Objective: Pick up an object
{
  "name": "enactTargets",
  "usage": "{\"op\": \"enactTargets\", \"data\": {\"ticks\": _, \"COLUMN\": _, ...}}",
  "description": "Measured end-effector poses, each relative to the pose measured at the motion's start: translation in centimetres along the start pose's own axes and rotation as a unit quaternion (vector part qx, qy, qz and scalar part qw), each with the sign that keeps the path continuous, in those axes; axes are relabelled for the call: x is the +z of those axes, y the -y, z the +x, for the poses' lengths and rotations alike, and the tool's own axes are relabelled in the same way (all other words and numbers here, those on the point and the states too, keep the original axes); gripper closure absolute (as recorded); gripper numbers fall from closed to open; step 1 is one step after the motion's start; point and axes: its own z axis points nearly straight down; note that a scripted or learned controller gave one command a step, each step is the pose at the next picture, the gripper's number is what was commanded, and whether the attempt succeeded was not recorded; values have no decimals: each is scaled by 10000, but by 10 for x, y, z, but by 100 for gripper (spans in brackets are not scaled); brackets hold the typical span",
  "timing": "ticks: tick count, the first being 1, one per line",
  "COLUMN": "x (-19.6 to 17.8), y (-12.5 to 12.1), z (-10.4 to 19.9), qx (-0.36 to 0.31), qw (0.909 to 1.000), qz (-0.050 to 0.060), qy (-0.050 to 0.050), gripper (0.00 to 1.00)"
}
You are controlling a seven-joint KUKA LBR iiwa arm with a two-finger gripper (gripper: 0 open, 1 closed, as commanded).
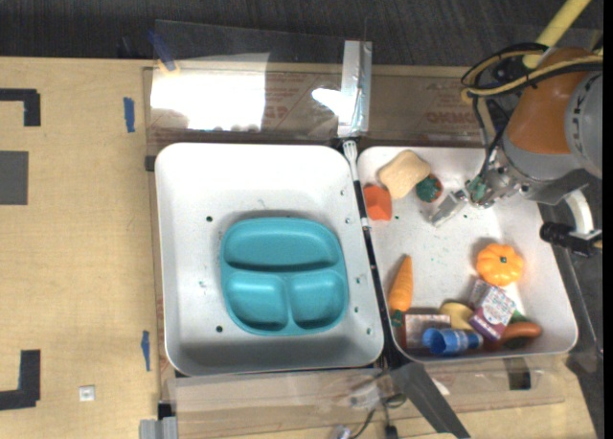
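The grey two-finger gripper (pixel 450 205) hovers low in the right shallow white bin (pixel 565 327), fingers apart and gripping nothing. Just left of it sits a small dark-green round toy (pixel 427 188); an orange pumpkin toy (pixel 500 264) lies below-right of the gripper.

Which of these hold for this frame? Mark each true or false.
1. The teal tray lies in the left bin. True.
2. The carrot lies in the left bin. False: it is in the right bin, near the divider.
3. The small pumpkin sits in the right bin. True.
4. The claw grips the pumpkin. False: it hovers over the right bin's upper part, apart from the pumpkin.
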Motion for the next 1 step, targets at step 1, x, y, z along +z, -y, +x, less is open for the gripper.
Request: {"op": "enactTargets", "data": {"ticks": 1, "x": -1, "y": 52, "z": -21, "qx": -409, "qw": 9992, "qz": -13, "qy": -34, "gripper": 0}}
